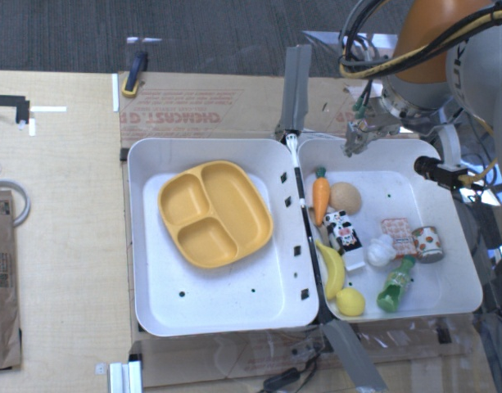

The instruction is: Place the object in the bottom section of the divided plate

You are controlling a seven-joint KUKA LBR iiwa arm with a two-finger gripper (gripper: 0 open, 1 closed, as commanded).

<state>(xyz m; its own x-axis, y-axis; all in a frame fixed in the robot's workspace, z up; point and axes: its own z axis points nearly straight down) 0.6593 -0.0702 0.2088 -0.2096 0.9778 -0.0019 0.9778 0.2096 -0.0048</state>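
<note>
A yellow divided plate [214,213] with three sections lies in the left bin [152,301]; nothing lies in its sections. The right bin [455,293] holds a carrot [320,196], a tan round object [345,197], a black-and-white cow-pattern carton [344,234], a banana [333,268], a lemon [350,302], a green bottle [395,286], a white lump [381,252], a pink packet [397,234] and a small can [427,243]. My gripper [355,143] hangs over the back edge of the right bin, above and behind the carrot, with nothing seen in it.
A grey divider bar [296,88] runs between the bins at the back. A brown cardboard sheet [210,105] lies behind the left bin. A paper bag [1,277] rests at the far left of the bench. A black camera fitting [439,173] sticks out over the right bin.
</note>
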